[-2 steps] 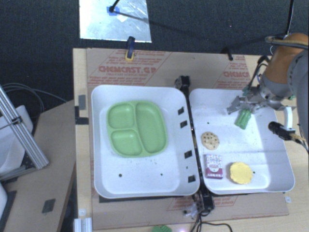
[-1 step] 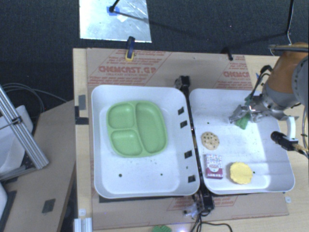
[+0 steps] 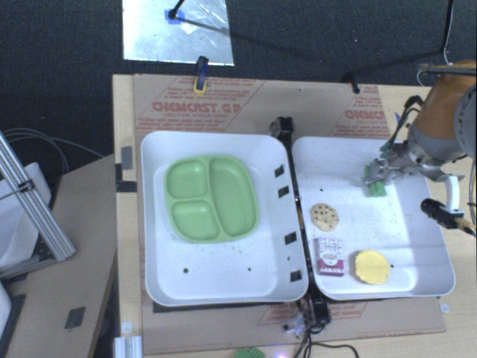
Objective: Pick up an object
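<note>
The arm [image 3: 447, 118] reaches in from the right over the right-hand white bin [image 3: 417, 230], its orange band showing above the grey wrist. The end effector [image 3: 378, 174] sits low in the upper part of that bin, right at a small green block [image 3: 377, 188]; the block's lower end shows just beneath the tool, touching or nearly touching it. Whether the end effector is clenched on the block or released cannot be told from this slant.

Lower in the same bin lie three more things: a round chocolate-chip cookie [image 3: 324, 215] near the bin's left wall, a small red-and-white box [image 3: 329, 256] just below the cookie, and a yellow round piece [image 3: 371, 267] beside the box to its right. All three lie well apart from the end effector.

The left-hand white bin [image 3: 160, 274] holds a pale green divided plate [image 3: 211, 198] with three compartments, lying flat. Both bins rest side by side on the surface [image 3: 246, 99]
</note>
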`<state>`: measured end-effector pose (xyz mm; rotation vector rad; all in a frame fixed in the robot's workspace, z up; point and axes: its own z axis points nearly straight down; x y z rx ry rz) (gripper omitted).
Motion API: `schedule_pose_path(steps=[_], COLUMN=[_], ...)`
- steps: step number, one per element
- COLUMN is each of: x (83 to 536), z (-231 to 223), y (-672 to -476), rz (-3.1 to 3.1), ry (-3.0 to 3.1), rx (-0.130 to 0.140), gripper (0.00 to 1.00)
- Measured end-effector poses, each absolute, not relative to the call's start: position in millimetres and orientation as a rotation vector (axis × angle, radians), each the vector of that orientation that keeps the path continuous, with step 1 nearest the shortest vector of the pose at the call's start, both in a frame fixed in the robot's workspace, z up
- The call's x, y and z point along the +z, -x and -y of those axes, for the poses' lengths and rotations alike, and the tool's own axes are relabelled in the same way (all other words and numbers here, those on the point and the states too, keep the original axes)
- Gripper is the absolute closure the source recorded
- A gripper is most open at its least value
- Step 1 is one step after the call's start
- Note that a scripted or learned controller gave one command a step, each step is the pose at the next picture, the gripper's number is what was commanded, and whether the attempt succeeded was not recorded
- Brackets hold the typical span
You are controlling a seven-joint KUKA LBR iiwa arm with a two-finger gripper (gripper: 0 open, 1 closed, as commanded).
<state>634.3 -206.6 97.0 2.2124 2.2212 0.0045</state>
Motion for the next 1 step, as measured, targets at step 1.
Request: schedule_pose_path(steps=[1], x=[195.3], z=[131.3], y=[-639.7], rz=[-2.229], ry=[-2.202], rx=[0.014], gripper=[1.00])
